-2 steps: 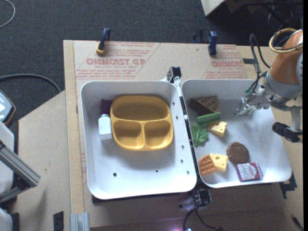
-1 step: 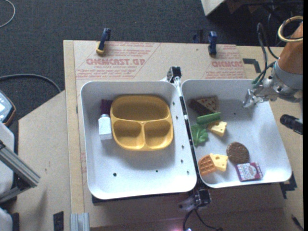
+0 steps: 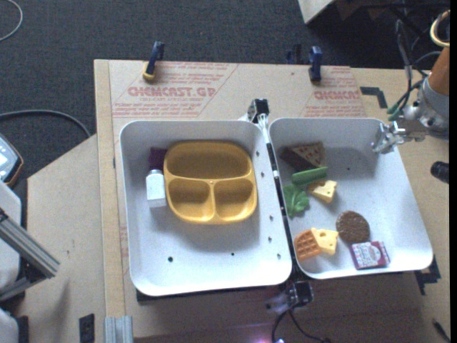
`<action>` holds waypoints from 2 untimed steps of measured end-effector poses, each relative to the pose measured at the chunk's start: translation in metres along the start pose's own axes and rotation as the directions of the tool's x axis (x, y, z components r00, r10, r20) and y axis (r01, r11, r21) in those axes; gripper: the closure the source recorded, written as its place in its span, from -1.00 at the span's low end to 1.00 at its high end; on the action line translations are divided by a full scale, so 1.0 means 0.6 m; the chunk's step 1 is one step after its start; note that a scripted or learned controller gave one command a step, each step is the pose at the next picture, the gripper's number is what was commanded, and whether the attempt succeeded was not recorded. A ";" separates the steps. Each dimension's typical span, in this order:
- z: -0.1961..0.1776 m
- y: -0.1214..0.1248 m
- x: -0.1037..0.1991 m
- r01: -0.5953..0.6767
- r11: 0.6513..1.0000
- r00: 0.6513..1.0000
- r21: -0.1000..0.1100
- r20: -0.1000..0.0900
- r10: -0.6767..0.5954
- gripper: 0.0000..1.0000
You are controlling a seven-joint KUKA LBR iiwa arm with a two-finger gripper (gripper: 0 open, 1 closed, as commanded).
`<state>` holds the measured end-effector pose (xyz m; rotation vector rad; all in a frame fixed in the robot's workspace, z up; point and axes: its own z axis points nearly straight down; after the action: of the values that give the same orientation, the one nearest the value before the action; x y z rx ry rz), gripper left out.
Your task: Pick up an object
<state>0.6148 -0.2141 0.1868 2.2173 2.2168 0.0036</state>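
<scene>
Dark carpet surrounds the bench (image 3: pixel 114 191) with two white bins. In the left bin (image 3: pixel 136 263) lies a yellow tray (image 3: pixel 211 181) beside a small bottle (image 3: pixel 156 187). The right bin (image 3: pixel 407 213) holds toy food: waffle (image 3: pixel 308 244), cheese (image 3: pixel 325 190), cookie (image 3: pixel 353 226). The gripper (image 3: pixel 385 138) hangs over this bin's top right corner, grasping nothing; whether it is spread cannot be told.

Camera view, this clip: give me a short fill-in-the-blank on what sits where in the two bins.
1. The yellow divided tray lies in the ____ bin.
2. The tray has ____ compartments.
3. The small white bottle stands at the tray's ____ side in this view.
4. The gripper is above the right bin's ____ corner in this view.

Missing words: left; three; left; upper right
</scene>
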 end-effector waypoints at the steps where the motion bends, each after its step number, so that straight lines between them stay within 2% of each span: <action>1: -0.069 0.003 -0.001 0.001 1.000 1.000 -0.001 0.000 -0.001 1.00; 2: -0.081 -0.031 0.066 0.004 1.000 1.000 0.008 -0.005 -0.004 1.00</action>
<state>0.5960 -0.1741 0.2350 2.2197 2.2271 0.0003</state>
